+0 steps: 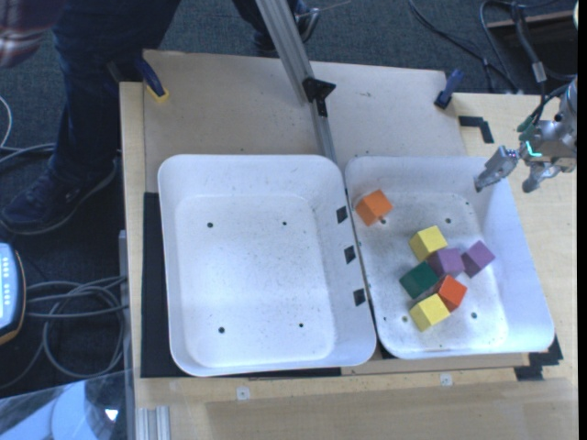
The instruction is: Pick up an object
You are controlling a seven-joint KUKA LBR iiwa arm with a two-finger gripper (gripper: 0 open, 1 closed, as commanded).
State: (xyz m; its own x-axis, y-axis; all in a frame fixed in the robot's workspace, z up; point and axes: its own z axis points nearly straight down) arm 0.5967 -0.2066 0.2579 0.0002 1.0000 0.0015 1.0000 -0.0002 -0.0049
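a two-finger gripper hangs spread open above the far right rim of the right bin, nothing between its fingers, at a workbench where a grey robot arm reaches in from the right. the blocks lie below and to the left of it, well apart from the fingers. an orange block sits alone near the bin's far left side, close to the divide between the two bins. the others crowd together toward the near middle of the bin: a yellow block at the far end of the cluster, two purple blocks side by side just beyond it, a dark green block touching the first purple one, a red-orange block pressed against the green, and a second yellow block nearest the front edge. the left bin lies alongside on the wooden bench, and a slanted metal pole rises from the bench's far side between the bins. a person in dark trousers stands beyond the bench at the upper left, and loose cables trail over the floor at the left.
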